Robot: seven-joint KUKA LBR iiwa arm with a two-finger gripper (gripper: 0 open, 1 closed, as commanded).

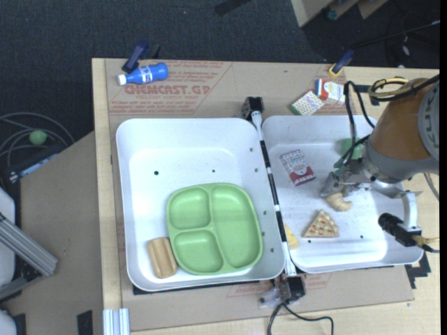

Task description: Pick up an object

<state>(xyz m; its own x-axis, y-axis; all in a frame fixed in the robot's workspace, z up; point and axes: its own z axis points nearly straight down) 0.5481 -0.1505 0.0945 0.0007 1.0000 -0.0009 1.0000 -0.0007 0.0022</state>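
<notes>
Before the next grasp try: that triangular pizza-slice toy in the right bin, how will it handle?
The pizza slice lies flat on the right bin floor, so it probably won't roll. It looks thin, so fingers may slide it rather than catch an edge. Likely light and stiff.

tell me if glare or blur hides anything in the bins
Camera view: even, soft lighting, no strong glare on the white bins; the green divided plate and the pizza slice toy read sharply with faint shadows. The gripper sits in the arm's shade beside a pale object, too murky there to tell contact; the floor above the bench is dark.
</notes>
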